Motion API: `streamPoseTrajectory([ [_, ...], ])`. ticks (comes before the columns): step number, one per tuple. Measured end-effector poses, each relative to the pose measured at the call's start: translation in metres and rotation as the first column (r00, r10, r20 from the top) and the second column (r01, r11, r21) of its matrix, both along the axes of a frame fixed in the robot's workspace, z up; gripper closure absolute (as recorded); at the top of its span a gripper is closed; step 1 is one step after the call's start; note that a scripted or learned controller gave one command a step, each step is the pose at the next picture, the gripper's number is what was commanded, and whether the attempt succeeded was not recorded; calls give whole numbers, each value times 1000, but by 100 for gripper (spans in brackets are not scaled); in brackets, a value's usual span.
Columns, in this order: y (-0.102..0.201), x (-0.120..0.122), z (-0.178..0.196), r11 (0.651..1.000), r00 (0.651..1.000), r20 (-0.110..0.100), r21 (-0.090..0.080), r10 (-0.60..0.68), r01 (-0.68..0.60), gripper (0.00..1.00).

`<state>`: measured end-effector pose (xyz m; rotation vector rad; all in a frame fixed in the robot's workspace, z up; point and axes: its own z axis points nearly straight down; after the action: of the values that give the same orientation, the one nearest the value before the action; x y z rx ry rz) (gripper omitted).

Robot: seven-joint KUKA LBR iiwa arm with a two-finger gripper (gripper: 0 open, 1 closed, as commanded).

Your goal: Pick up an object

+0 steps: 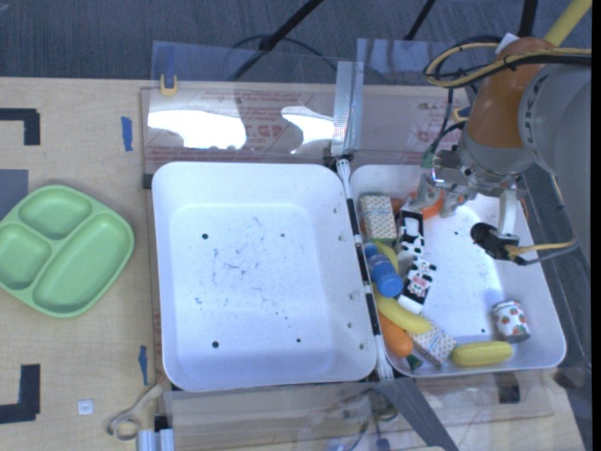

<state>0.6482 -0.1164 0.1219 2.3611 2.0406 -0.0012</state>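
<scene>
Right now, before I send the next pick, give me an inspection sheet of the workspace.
Surface: wooden bench, left bin and right bin side by side.
Job's things: in right bin, box, blue bottle, banana, yellow piece, cup, more along its left wall.
Clutter: green plate on bench, left of bins.
Grippers: gripper over right bin's far end; whether it holds anything is unclear.
Cables: yellow cable running up from the wrist.
Surroundings: dark stand legs on carpet beyond bench.
</scene>
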Motion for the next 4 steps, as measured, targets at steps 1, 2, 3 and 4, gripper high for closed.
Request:
streamPoseTrajectory([
  [1, 70, -9, 63, 1000, 1000, -12, 17, -11, 11, 100],
  [2, 34, 19, 64, 982, 982, -10, 14, 186, -186, 100],
  [3, 24, 11, 38, 990, 990, -13, 17, 143, -143, 100],
  [4, 25, 12, 49, 989, 989, -10, 16, 144, -144, 100],
])
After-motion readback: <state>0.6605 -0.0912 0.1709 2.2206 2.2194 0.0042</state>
